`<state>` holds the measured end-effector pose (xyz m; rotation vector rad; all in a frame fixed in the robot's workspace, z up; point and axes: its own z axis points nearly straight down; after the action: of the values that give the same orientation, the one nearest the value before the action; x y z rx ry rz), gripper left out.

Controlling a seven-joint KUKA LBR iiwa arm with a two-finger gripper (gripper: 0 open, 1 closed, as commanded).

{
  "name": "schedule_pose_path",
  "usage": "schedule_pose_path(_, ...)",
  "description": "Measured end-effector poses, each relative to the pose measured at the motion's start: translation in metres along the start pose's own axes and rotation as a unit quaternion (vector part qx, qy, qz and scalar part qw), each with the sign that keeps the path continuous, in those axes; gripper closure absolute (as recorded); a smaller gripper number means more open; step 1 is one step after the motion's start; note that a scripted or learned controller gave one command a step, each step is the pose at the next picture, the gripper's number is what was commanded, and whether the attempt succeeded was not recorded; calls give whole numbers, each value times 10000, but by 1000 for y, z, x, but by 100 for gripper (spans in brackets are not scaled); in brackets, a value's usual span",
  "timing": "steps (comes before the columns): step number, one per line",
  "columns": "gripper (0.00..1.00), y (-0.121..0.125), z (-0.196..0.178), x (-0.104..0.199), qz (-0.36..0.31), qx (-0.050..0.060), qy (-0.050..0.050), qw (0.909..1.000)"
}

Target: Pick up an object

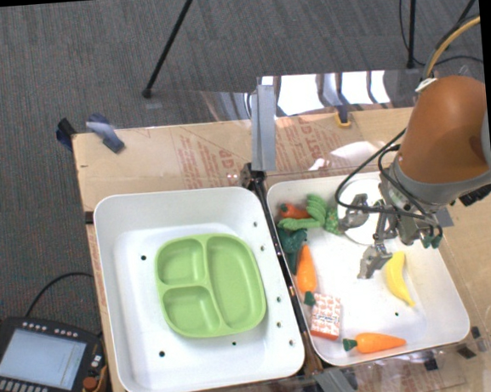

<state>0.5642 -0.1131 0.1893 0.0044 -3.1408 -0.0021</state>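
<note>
Right bin (455, 313): open white floor in the centre, between the left-side clutter and the banana (398, 278). Left edge crowded, top to bottom, by green plush (314, 215), upright carrot (305, 269) and patterned box (325, 316). Second carrot (375, 342) lies along the near wall. Arm (442, 144) and cables overhang the upper right. Left bin (117, 245): green divided plate (211, 285) fills the middle; a bare margin runs all round it.

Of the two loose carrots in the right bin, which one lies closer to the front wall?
The small carrot lying crosswise, just right of the patterned box. The other carrot lies lengthwise farther back, along the bin's left wall.
</note>
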Motion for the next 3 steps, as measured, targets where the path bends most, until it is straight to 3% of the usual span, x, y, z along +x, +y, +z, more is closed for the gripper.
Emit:
schedule_pose_path(1,0,21,98,63,388,6,-24,9992)
schedule_pose_path(2,0,-99,102,48,1349,6,-6,9909)
schedule_pose_path(3,100,-97,92,47,1322,-4,-10,9912)
